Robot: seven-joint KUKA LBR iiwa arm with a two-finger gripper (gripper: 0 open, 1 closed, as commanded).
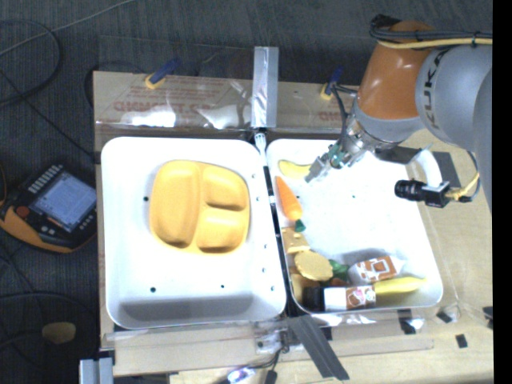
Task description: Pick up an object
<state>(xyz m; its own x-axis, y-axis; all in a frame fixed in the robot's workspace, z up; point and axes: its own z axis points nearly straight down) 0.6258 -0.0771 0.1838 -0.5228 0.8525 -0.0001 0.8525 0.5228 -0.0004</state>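
While hanging the gripper (322, 166) over the bare upper part of the right bin (428, 250), gave no way to tell grip loose or clenched, with the carrot (288, 199) lying apart just lower left, along that bin's left wall.

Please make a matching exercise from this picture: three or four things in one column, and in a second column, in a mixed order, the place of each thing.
Things:
1. yellow divided tray
2. carrot
3. gripper
4. handheld device

Places:
A. on the floor, left of the bench
B. in the left bin
C. above the far part of the right bin
D. along the right bin's left wall

Pairs: 1-B, 2-D, 3-C, 4-A
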